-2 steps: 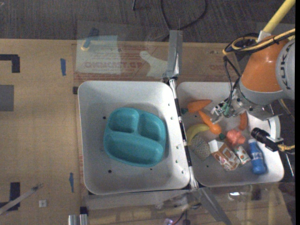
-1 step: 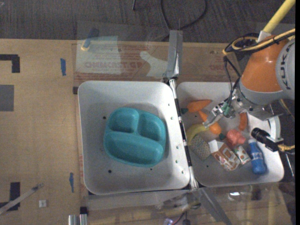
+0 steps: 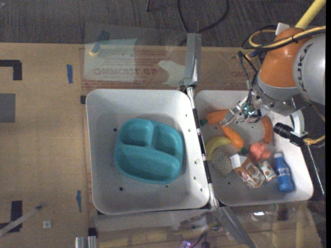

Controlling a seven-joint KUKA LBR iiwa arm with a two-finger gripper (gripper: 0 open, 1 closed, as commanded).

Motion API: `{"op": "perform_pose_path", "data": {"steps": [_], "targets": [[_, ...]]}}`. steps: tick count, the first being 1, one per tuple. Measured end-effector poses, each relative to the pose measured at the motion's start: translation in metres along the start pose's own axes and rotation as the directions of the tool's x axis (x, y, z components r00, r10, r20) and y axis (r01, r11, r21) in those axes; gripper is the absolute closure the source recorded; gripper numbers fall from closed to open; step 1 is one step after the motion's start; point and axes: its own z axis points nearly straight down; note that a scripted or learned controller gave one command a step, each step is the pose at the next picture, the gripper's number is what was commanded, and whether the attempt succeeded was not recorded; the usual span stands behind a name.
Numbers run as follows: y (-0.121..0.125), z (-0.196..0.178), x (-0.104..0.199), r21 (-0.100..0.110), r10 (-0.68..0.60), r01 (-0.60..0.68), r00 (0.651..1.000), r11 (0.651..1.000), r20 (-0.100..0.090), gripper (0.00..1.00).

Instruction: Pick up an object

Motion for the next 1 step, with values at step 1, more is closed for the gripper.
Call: {"op": "perform_pose_path", "data": {"steps": [1], "targets": [[-0.0304,-0.1224,-0.0664,0.026,-0.026,0.026,0.999,0.999,-0.024,0.00]]}}
